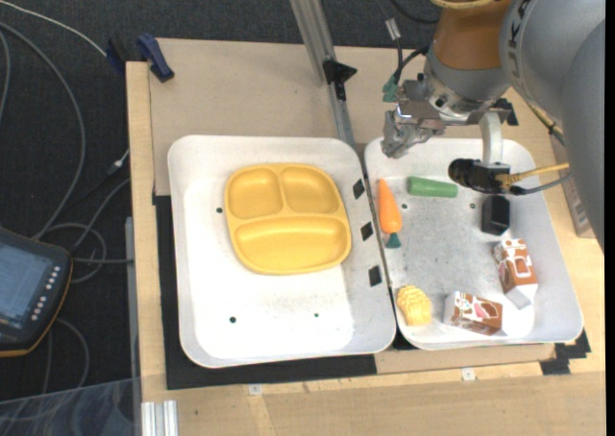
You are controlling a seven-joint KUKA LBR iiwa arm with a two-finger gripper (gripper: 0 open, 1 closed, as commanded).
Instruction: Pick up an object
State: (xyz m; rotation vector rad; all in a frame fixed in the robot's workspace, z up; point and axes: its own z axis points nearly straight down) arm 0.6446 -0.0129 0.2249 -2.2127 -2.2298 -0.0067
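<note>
Camera view: gripper (396, 144) low at right bin's (557, 261) far-left corner, finger state impossible to tell, nothing visibly held, probably lined up on carrot (388, 206) just nearer along the left wall, green block (431, 187) beside, corn (414, 304) near.

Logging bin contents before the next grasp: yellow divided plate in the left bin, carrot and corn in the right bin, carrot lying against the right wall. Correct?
Not quite. In the camera view the carrot lies against the right bin's left wall, beside the divider, not the right wall. The yellow divided plate is in the left bin, and the corn in the right bin.
</note>
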